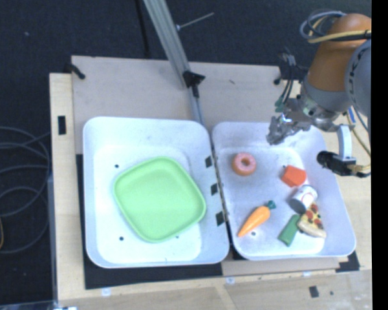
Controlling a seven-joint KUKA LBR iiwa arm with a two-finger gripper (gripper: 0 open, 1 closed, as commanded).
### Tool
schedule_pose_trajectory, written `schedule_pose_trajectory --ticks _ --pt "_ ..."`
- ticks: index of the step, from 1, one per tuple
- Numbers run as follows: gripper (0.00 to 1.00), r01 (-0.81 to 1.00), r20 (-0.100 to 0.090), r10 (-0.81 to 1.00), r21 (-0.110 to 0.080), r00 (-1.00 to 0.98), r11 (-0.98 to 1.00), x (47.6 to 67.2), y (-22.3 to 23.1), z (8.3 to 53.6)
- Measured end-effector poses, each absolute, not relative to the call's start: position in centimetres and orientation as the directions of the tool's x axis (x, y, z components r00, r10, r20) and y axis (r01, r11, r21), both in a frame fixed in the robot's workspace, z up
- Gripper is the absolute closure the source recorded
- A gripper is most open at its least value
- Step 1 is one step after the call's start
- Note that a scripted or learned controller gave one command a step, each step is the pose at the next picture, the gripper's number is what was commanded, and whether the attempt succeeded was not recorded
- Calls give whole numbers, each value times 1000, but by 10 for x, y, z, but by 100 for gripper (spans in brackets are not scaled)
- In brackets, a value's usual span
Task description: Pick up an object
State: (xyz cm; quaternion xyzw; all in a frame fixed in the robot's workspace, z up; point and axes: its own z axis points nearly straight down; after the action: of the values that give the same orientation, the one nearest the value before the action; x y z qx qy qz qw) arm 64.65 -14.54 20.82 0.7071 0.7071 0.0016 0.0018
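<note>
The gripper [279,133] hangs over the upper edge of the right bin [262,134], right of frame centre; whether it is open or closed cannot be told. Below it in that bin lie a pink doughnut [244,164], an orange block [293,175], a grey-and-white can [303,197], a toy carrot [256,219], a green block [288,230] and a pizza slice [311,223]. A green plate [158,198] sits in the left bin [100,173].

Right bin [246,134] — doughnut [244,164], orange block [293,175], carrot [255,220], green block [288,230], pizza slice [312,223].
</note>
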Motion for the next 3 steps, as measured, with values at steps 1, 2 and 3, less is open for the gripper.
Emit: schedule_pose_trajectory --ticks 1,2,3 --pt "100 1000 0 1000 3 0 0 647 -146 233" --pt "100 1000 0 1000 1 -3 3 655 -99 225" --pt "100 1000 1 1000 2 -4 4 668 -49 238"
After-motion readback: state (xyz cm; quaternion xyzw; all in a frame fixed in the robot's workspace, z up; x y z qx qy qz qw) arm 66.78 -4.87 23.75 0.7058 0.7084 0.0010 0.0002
